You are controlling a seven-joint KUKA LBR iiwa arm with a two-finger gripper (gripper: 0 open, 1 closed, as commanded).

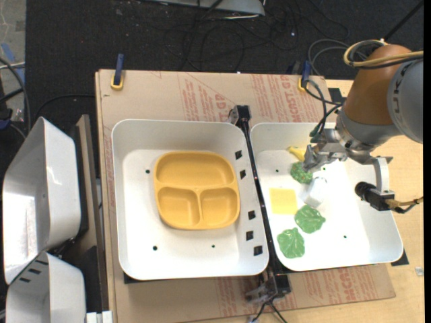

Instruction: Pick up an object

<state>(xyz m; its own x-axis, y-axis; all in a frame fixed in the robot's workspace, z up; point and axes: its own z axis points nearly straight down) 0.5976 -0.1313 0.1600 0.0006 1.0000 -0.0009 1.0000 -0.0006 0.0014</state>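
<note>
Over right bin (377,247), gripper (311,169) low beside green piece (300,173), above yellow square (283,200). Fingers' state: cannot tell. Nothing visibly lifted; grasp and lift apparently left.

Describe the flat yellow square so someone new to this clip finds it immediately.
Start at the right-hand white bin, the one the arm reaches into. Near its left wall lies the yellow square, just above two green leafy pieces. It is the only flat, straight-edged item there; its neighbours are green and ragged.
</note>
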